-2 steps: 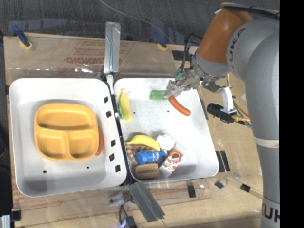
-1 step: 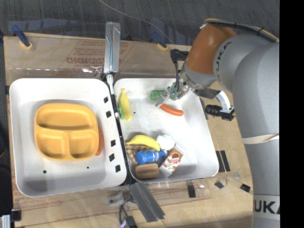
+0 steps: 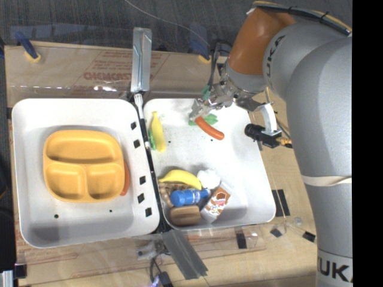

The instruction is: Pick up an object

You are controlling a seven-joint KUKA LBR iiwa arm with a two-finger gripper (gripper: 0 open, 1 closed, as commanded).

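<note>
The small orange toy carrot with a green leafy top (image 3: 209, 127) lies on the floor of the right-hand shallow white bin (image 3: 254, 166), near its far wall. The end effector (image 3: 206, 103) hangs right over the carrot's green end, close to it or touching it; whether its fingers are apart or closed, I cannot tell, and nothing is seen held between them. Nearer the dividing wall lies a yellow-and-green corn cob toy (image 3: 157, 131). At the bin's near edge sits a cluster: a yellow banana (image 3: 179, 177), a blue bottle (image 3: 187, 196), a brown block (image 3: 185, 215) and a small printed carton (image 3: 218, 203). The left-hand white bin (image 3: 36, 226) holds a yellow divided plastic tray (image 3: 84, 165).
</note>
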